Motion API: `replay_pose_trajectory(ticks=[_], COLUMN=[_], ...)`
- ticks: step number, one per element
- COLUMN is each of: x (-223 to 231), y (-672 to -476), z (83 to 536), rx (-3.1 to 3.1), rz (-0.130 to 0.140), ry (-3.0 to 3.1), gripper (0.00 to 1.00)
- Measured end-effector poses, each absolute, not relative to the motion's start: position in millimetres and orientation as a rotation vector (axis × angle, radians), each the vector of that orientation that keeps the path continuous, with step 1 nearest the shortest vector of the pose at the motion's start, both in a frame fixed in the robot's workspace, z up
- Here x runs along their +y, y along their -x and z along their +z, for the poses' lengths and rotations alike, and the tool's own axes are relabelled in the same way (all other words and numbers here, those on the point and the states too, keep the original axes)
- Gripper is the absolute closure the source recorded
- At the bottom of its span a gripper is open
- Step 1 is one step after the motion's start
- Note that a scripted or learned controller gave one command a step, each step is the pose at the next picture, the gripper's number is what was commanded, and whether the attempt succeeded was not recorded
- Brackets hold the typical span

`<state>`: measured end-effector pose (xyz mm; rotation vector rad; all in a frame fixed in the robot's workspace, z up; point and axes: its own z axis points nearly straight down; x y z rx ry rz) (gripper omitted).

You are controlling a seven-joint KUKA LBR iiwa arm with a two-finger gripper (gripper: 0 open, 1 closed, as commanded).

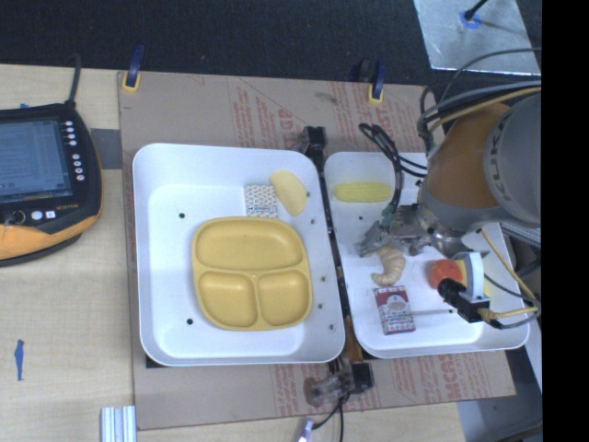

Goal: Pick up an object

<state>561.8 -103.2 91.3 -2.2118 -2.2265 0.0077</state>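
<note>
- The tool hangs low in the right bin, just above the croissant; I cannot tell its opening.
- Risk: the red card box and orange ball lie near, so an off-centre descent could nudge them or skid off the croissant's curve.

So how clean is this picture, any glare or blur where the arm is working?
Camera view: even, soft light; the left bin floor is bright but not washed out. The yellow divided plate and red packet are sharp enough. The gripper area is dark, cluttered with cables and slightly blurred, above the croissant.
</note>
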Motion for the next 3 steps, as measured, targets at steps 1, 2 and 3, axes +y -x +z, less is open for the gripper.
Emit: replay_pose_trajectory(ticks=[1, 2, 3], x=[-104, -37, -1], y=[-562.2, -590.5, -572.1], z=[103, 192, 256], rx=[-2.231, -2.224, -2.225], rz=[0.01, 0.001, 0.003], ry=[2.208, 2.215, 2.214], gripper=[1.0, 1.0, 1.0])
